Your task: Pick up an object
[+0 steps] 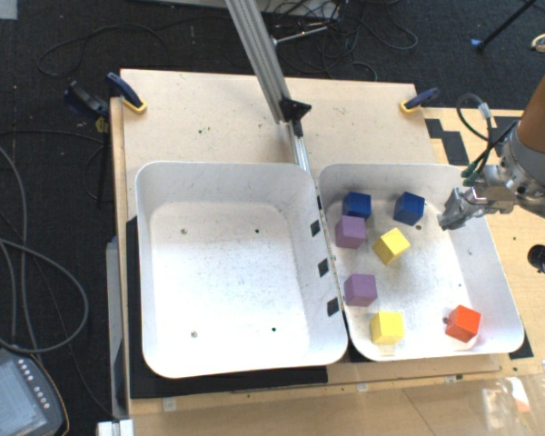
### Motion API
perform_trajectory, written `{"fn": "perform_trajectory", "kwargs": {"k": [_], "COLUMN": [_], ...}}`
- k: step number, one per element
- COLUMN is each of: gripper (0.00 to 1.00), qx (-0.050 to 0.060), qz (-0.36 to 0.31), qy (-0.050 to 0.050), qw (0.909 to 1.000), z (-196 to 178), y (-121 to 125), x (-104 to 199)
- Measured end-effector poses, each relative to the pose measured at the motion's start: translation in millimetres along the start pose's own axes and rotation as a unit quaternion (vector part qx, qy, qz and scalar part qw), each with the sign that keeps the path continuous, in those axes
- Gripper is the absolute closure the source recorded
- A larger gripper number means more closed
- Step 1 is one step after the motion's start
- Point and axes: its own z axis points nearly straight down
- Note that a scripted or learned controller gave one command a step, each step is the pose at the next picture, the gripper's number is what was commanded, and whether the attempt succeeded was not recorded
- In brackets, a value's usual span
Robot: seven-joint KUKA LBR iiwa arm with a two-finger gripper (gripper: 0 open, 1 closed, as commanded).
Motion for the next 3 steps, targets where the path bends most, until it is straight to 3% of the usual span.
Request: {"fn": "perform_trajectory", "kwargs": {"k": [3], "gripper": [1.0], "qx": [0.002], "qz": [-0.002], "qy": [0.001], "qw": [1.0], "z": [12], "y": [40], "x": [138]}}
